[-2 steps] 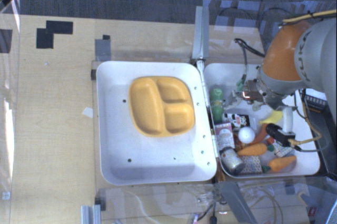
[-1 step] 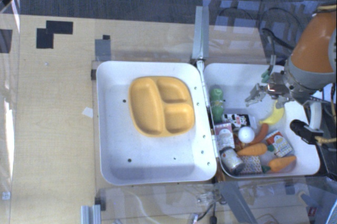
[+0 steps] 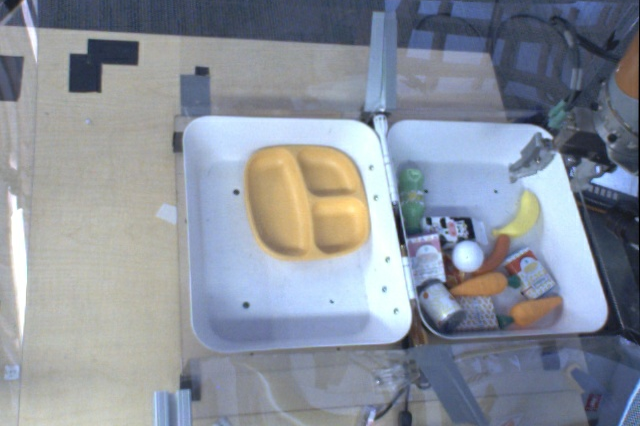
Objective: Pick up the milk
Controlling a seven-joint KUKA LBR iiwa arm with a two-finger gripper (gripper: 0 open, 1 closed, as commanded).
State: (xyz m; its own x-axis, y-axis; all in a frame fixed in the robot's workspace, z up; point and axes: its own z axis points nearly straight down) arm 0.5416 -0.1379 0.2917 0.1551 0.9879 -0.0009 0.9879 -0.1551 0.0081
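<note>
Item: milk (image 3: 428,261), small carton lying in the right bin (image 3: 470,146), left side, among a can, carrots and a banana (image 3: 521,214). Gripper (image 3: 530,157): above the bin's far right, holding nothing; opening cannot be told. Step: approach. Next: travel left and nearer, then descend over the carton.

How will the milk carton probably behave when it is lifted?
The milk carton lies flat, so it probably will not roll. It looks like a small box, likely light and stiff. The white ball sits close beside it and may get nudged.
</note>
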